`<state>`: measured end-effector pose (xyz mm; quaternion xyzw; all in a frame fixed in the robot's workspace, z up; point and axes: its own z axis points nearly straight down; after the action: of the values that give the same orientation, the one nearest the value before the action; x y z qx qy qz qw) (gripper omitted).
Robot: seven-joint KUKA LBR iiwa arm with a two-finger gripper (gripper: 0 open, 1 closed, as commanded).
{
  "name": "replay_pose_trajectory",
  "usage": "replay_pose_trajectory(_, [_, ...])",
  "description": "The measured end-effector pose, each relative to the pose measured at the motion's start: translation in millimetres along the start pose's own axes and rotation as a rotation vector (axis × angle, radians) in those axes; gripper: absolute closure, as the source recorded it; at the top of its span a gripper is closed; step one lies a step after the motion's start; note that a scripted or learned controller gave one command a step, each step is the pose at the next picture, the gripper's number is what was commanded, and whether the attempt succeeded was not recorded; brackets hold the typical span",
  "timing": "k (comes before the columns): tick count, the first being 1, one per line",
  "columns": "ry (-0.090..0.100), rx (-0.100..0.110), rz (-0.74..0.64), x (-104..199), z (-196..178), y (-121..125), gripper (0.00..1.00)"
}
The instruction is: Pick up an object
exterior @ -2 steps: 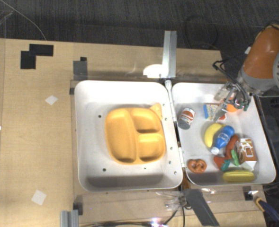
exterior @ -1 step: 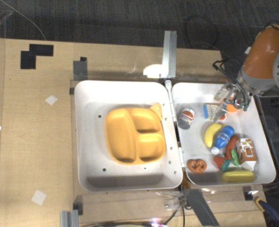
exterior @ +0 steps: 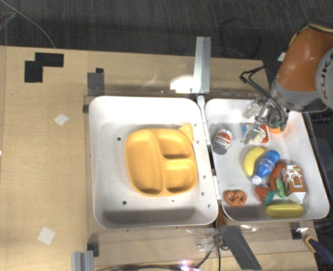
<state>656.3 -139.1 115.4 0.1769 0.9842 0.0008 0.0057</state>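
Down in the far end of the right bin point(exterior: 319, 192), my gripper point(exterior: 266, 116) hangs over a small orange and white object point(exterior: 260, 133) that sits just below my tips; whether I am touching it I cannot tell, and whether I am clenched or released I cannot tell either, since the metal parts blur together from this slant. Nothing shows plainly between my tips. Just toward the bin's outer wall from me lies a small orange piece point(exterior: 276, 129). Toward the divider, a can point(exterior: 222, 140) with a red and white label lies on its side. Nearer the camera, a banana point(exterior: 252, 159) lies against a blue bottle point(exterior: 266, 166) with a white cap. Beyond those, a small carton point(exterior: 294, 183) with a red and white print stands beside a red and green cluster point(exterior: 272, 188) I cannot make out. A pretzel point(exterior: 234, 197) rests by the near wall, and a long yellow item point(exterior: 284, 209) lies in the near corner. My arm point(exterior: 310, 64), orange above the wrist, comes in from the right. The left bin point(exterior: 104, 168) carries a yellow tray point(exterior: 159, 161) with compartments, lying roughly in its middle. Both bins rest side by side on the bench point(exterior: 36, 168).
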Motion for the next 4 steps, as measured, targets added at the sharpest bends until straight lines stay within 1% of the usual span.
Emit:
replay_pose_trajectory(1, [0.001,0.003,0.337,-7.9,27.3,-57.9,0.0])
replay_pose_trajectory(2, [0.001,0.003,0.462,5.7,8.3,-71.6,0.0])
replay_pose_trajectory(4, [0.001,0.003,0.462,5.8,8.6,-71.5,0.0])
